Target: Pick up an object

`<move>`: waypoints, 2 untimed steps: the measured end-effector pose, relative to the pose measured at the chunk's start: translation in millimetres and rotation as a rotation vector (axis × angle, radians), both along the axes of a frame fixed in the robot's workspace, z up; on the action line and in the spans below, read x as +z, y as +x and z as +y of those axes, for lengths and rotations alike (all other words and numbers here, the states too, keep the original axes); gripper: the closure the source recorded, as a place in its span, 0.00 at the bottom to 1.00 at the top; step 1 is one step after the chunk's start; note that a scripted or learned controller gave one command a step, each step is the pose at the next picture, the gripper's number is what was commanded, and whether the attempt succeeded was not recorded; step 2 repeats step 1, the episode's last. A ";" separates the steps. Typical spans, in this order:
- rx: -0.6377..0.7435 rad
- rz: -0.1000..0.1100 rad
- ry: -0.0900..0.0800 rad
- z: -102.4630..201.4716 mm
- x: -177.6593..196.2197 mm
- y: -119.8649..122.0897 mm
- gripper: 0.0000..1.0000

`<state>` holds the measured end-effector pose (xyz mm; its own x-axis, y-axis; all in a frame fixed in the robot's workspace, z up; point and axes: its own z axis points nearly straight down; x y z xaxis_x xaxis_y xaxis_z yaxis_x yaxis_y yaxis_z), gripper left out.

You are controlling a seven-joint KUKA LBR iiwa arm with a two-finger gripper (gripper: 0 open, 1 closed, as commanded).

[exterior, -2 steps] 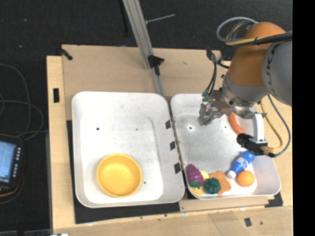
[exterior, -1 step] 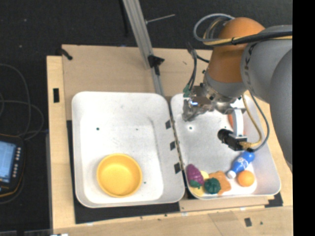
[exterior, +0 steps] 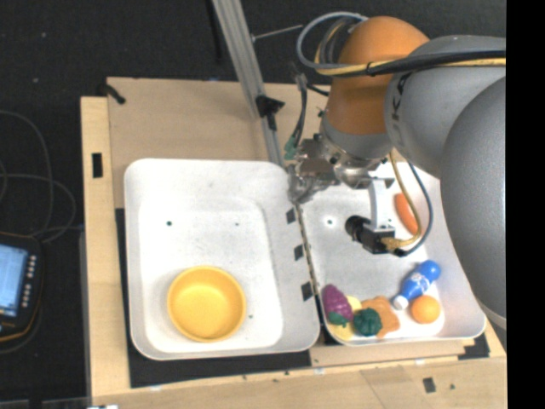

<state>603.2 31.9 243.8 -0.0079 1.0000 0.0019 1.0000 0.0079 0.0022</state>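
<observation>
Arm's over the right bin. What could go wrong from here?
1. The gripper hangs by the rim between the bins, away from the items: it may grab nothing or hit the rim.
2. The purple toy and green toy crowd the right bin's corner: a grasp could snag both.

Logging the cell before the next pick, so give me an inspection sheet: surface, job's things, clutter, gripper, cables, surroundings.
Surface: bench bearing left bin and right bin, side by side.
Job's things: yellow bowl in left bin; purple toy, green toy, bottle and orange ball along right bin's near edge; carrot farther back.
Clutter: nothing seen.
Gripper: gripper over the far end of the wall between the bins.
Cables: grey hoses looped above the wrist; black cables on the floor, left.
Surroundings: slanted metal bar behind the bins; pendant at left edge; dark floor.
</observation>
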 end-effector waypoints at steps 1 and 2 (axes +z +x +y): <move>-0.001 0.000 0.000 45.8 6.2 13.3 1.00; -0.001 0.000 0.000 45.8 6.2 13.3 1.00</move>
